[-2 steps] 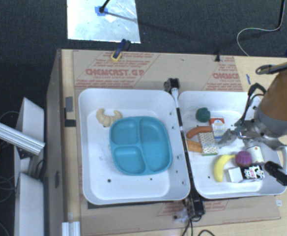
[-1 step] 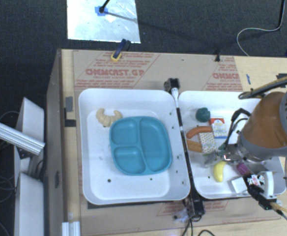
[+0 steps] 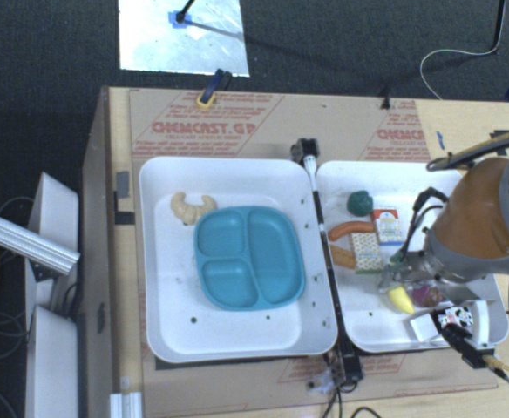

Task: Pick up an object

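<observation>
**Bench and bins: condition at inspection**

Nearest the lens, the grey arm (image 3: 485, 225) with its orange band enters from the right and hangs over the right bin (image 3: 490, 325). Its gripper (image 3: 400, 275) sits low above the bin floor, just beside a yellow object (image 3: 401, 300) and a purple object (image 3: 426, 295). Whether the claw is released or clenched cannot be told from this angle, and nothing is seen between its tips.

Surface and room: dark carpet (image 3: 45, 59) surrounds the bench. A shiny square sheet (image 3: 150, 24) lies on the carpet beyond the bench. The bench top is brown board (image 3: 237, 120) printed with red lettering. A yellow-and-blue tool (image 3: 211, 90) rests at its far edge.

Containers: the left bin (image 3: 172, 320) holds a blue divided plate (image 3: 248, 257), lying flat near its centre, and a tan croissant-shaped piece (image 3: 191, 205) just beyond the plate's far left corner, apart from it.

The right bin holds the pickable items, none lifted: a dark green ball (image 3: 360, 202) toward the far wall, a small white-and-red carton (image 3: 388, 225) beside it, an orange sausage-shaped piece (image 3: 350, 230), and a speckled packet (image 3: 367, 252) near the divider.
</observation>
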Robot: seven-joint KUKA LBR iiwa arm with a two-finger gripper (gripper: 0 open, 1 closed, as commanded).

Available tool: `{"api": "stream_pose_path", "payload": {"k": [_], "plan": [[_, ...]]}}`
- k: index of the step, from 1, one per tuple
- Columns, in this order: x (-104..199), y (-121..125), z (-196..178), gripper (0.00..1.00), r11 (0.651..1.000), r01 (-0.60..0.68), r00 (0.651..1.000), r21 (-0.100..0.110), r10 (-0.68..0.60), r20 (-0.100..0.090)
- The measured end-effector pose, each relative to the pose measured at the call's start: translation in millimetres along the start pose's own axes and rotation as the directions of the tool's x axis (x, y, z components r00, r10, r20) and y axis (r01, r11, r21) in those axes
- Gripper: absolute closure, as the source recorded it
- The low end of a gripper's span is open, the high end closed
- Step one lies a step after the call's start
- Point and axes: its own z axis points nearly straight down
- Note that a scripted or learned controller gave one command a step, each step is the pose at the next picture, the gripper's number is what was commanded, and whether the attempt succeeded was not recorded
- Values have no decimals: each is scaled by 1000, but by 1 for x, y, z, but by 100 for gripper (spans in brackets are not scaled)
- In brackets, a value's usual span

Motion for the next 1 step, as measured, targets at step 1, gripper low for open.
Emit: {"api": "stream_pose_path", "payload": {"k": [1], "plan": [[60,37,-90,100,1000,2,1000,-1,-2,1]]}}
